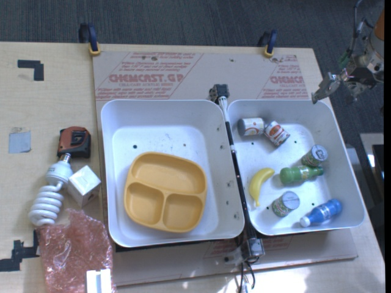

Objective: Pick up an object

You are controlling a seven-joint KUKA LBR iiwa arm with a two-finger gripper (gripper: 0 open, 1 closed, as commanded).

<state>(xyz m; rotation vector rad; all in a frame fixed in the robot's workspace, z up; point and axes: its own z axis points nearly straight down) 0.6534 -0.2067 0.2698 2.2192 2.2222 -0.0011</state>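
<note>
The banana lies in the right bin, near its left wall, its long axis running from upper right to lower left, the curve bowing toward the divider. Around it sit a green bottle, three cans and a blue bottle. The gripper hangs outside the bin's upper right corner; whether it is released or clenched I cannot tell. Likely the approach step: next it must travel over the bin and descend.

Two shallow white bins. One yellow sectioned plastic tray. One yellow banana. Four small cans. Two plastic bottles: one green, one blue. One spiral white bulb.
</note>
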